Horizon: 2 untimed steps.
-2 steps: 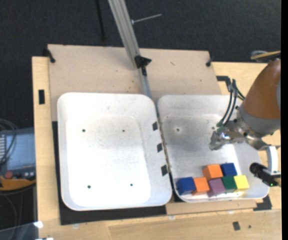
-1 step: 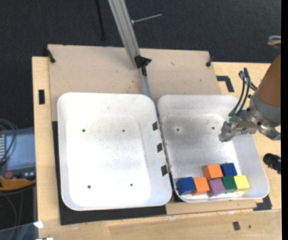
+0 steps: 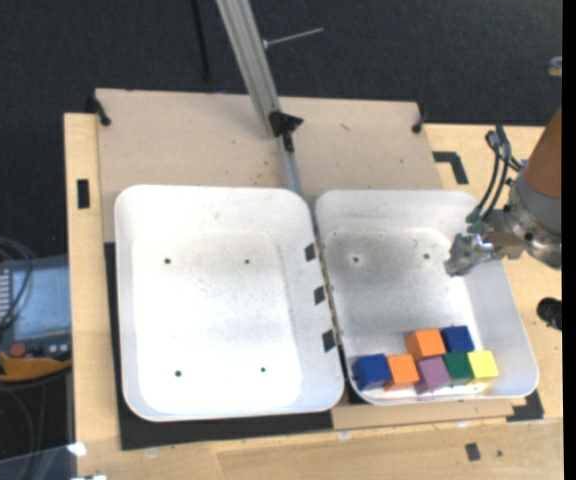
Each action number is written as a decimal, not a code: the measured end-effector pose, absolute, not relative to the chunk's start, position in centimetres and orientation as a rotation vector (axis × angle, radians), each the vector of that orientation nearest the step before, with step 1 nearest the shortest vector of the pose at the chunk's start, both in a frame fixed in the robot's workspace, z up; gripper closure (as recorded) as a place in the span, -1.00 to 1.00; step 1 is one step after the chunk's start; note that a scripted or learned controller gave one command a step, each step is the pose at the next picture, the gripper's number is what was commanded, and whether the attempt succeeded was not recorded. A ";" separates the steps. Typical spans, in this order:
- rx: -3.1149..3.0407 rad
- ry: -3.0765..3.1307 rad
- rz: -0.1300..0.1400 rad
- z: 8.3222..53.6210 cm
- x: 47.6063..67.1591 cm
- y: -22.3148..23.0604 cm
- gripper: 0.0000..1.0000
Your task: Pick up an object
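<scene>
Cables and a grey handheld unit [image 3: 30, 303] with an orange underside at far left, off the bench [image 3: 83, 268].

Next, left bin [image 3: 143, 218]: shallow, white, round-cornered, smudged grey across the floor, dotted with four small dark marks.

Behind it and a little rightward, a slanted metal rail [image 3: 250, 53], running down from the top edge to the gap between the two bins, with a black clamp partway along.

Then right bin [image 3: 368, 208], touching the left one along the middle seam, same white, same grey scuffing.

Blocks in the near corner of that right bin, packed close together against the front wall. Small cubes, plain-coloured, matte, all about alike in size. Seven counted, in two rows.

Front row, left to right: blue [image 3: 371, 370], orange [image 3: 403, 369], purple [image 3: 433, 372], green [image 3: 458, 366], yellow [image 3: 482, 364]. Five there, side by side, touching or nearly so.

Back row: orange [image 3: 427, 342] and blue [image 3: 457, 338], two, sitting just behind the purple and green.

By colour: two blue, two orange, one purple, one green, one yellow.

Further right and farther back, gripper [image 3: 463, 253] over the far right part of the same bin, well apart from the cubes, with nothing seen in its grasp. Released or clenched: cannot tell, too small and blurred at this slant.

Behind it, grey wrist and orange band of the arm [image 3: 543, 183], reaching in from the right edge, with looped cables above.
</scene>
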<state>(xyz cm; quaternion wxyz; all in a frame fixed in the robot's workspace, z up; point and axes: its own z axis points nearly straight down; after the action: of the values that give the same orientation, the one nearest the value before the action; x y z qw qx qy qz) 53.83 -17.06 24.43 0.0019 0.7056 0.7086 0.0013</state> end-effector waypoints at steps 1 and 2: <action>2.215 2.227 0.000 23.3 53.1 -12.1 1.00; 2.215 2.227 0.000 22.6 52.1 -7.5 1.00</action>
<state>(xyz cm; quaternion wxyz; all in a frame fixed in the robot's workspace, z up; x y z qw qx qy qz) 52.13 -7.52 22.60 0.0001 0.7051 0.7091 0.0001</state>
